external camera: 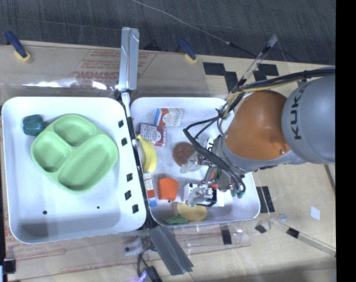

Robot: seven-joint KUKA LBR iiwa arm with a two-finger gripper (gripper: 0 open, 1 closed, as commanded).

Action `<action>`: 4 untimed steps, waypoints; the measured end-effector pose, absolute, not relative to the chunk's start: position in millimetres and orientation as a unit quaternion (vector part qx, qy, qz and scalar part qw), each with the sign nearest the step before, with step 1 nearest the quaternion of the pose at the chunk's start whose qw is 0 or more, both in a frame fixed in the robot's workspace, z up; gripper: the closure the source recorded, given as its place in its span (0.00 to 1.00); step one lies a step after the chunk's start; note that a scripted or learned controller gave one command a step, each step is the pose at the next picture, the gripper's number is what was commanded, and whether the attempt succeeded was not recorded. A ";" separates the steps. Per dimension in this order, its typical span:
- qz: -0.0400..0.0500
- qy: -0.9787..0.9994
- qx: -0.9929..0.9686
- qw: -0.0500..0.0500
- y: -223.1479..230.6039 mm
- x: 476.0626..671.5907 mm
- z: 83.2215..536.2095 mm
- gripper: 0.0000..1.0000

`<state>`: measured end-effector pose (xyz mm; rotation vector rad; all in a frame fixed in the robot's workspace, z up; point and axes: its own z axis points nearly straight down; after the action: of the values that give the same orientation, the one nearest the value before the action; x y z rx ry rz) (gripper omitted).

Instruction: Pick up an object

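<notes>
1. The grey arm [307, 119], orange-banded, looms nearest, reaching into the right bin [251, 207].
2. In the left bin [25, 216]: a green divided plate [75, 151] and a teal block [32, 124].
3. In the right bin: a banana [147, 153], orange cup [168, 188], brown disc [182, 153] and cartons [169, 116].
4. The pincer [202, 194] hangs low over the right bin's front; whether it is open or closed cannot be told.

The right bin's [166, 103] three-o'clock wall is hidden by the arm [266, 131]. The end effector's [202, 194] fingers are lost in clutter. The small carton's [169, 117] print is too blurred to be read.
</notes>
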<state>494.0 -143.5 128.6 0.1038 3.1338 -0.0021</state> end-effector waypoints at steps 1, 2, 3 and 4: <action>0.000 0.997 -0.075 0.003 -99.3 479.3 92.7 0.00; 0.000 0.997 -0.079 0.004 -98.1 480.6 102.7 1.00; -0.001 0.997 -0.079 0.005 -48.6 544.6 211.1 1.00; -0.001 0.997 -0.080 0.003 -48.1 544.9 219.3 1.00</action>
<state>544.9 -48.1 219.3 -0.2518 3.1245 -0.0024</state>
